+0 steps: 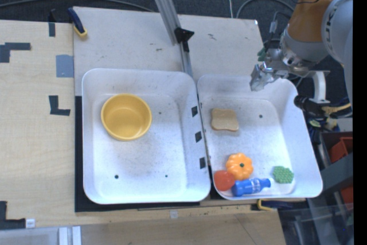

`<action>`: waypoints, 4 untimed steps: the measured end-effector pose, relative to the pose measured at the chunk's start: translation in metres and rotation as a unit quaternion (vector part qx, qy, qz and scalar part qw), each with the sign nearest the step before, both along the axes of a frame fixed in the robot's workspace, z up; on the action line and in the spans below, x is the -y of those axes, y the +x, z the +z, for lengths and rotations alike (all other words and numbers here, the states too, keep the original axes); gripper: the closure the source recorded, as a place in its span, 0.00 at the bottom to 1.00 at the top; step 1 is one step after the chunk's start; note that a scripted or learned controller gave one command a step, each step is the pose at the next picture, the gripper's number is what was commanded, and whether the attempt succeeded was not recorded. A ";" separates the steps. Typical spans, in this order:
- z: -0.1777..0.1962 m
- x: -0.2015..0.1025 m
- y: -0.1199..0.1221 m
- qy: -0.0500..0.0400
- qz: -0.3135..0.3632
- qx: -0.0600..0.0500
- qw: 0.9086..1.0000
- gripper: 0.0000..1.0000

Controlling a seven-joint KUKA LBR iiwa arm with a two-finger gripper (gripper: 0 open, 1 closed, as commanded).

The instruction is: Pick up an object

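In the right bin (287, 117) lie a tan slice of toast (224, 120) near its left wall, an orange pumpkin (239, 164), a red piece (223, 181) beside it, a blue bottle (250, 186) at the front edge, and a green knobbly piece (282, 174) at the front right. A yellow bowl (126, 116) rests in the left bin (166, 175). My gripper (259, 81) hovers over the right bin's far rim, well apart from the toast and the other objects, with nothing seen between its fingers.
A slanted grey metal post (166, 3) crosses the far bench and meets the gap between the bins. Cables trail behind the bins. A blue and yellow tool (77, 22) lies at the far left. Dark equipment crowds the right side.
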State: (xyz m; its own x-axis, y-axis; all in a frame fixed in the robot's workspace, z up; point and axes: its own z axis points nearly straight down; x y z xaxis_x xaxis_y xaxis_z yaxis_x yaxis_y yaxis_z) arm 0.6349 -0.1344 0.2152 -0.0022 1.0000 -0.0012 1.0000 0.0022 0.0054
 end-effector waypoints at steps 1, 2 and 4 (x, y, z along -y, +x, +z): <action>0.042 0.000 0.001 0.000 0.000 -0.001 1.000 1.00; 0.042 -0.061 0.011 0.001 0.002 -0.003 1.000 1.00; 0.028 -0.168 0.021 0.001 0.002 -0.003 1.000 1.00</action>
State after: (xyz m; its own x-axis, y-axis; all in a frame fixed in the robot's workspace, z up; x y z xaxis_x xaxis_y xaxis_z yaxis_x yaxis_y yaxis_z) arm 0.6563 0.0336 0.2428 -0.0066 1.0000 0.0012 1.0000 0.0066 -0.0004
